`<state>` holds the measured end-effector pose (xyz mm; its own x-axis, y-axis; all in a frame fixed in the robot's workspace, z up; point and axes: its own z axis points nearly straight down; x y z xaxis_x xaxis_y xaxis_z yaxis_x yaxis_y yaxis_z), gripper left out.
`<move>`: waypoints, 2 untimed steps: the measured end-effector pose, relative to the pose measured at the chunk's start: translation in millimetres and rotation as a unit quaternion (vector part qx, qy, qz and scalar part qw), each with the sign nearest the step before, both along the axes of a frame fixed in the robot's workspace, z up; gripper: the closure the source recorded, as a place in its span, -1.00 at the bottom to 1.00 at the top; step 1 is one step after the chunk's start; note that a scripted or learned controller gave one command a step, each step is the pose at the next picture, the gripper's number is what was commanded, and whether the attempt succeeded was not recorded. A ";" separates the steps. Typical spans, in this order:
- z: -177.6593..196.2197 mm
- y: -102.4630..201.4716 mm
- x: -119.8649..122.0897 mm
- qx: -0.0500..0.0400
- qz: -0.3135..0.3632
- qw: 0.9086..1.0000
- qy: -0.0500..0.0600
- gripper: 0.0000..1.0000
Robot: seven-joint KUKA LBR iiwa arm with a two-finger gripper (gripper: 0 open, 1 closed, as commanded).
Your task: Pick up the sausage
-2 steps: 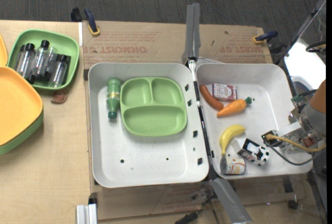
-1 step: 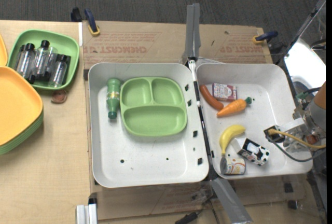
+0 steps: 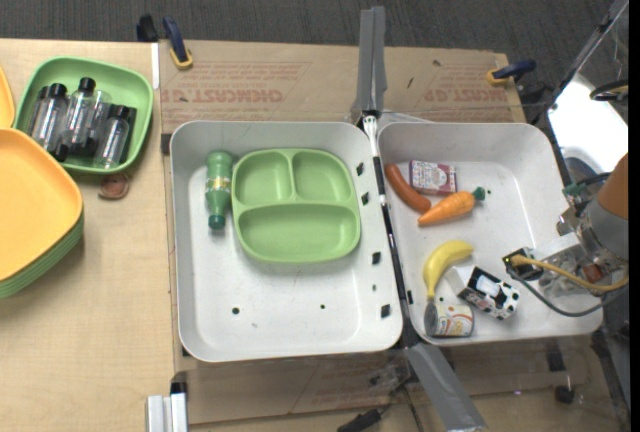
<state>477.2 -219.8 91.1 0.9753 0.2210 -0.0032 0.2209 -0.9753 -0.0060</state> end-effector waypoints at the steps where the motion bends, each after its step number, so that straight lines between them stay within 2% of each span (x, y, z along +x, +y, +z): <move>1: -0.4 0.2 -0.3 0.000 0.010 1.000 0.000 1.00; 2: -0.5 0.3 -0.5 0.000 0.019 1.000 0.001 1.00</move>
